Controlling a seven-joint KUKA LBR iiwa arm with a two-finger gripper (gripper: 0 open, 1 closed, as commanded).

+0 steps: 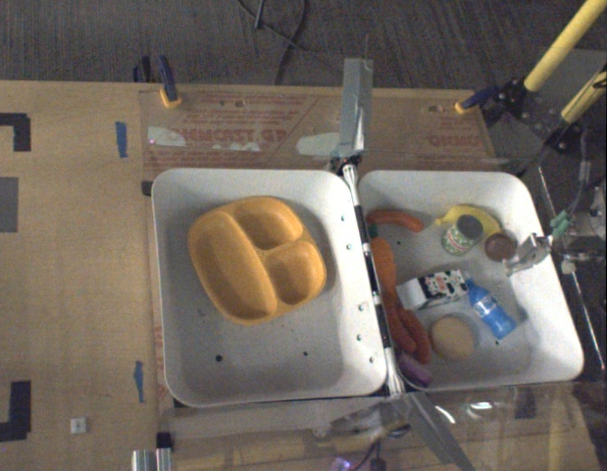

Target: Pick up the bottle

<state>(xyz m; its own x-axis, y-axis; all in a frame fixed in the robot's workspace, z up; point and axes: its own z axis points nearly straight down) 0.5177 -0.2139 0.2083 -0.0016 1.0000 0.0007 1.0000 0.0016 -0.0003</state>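
Bottle: a small blue plastic bottle with a white cap is lying on its side, tilted, in the right bin, toward that bin's lower right.
Beside the bottle: a round tan bun-like piece is sitting just lower left of it; a black-and-white printed carton is lying just to its left.
Farther from the bottle: two glossy orange-red sausage shapes are lying up and left of it, the longer one stretching along the divider; a darker reddish sausage and a purple piece are sitting lower left.
Above the bottle: a yellow rounded item with a grey disc top and a small brown round piece are resting near the bin's upper wall.
End effector: a pale metallic end effector is hanging over the right bin, up and right of the bottle; whether it is open or closed, one cannot tell.
Left bin: a smooth yellow-orange divided dish with three hollows is occupying the left bin, well apart from the bottle.
Worktop: a flat tan board worktop is carrying both white bins.
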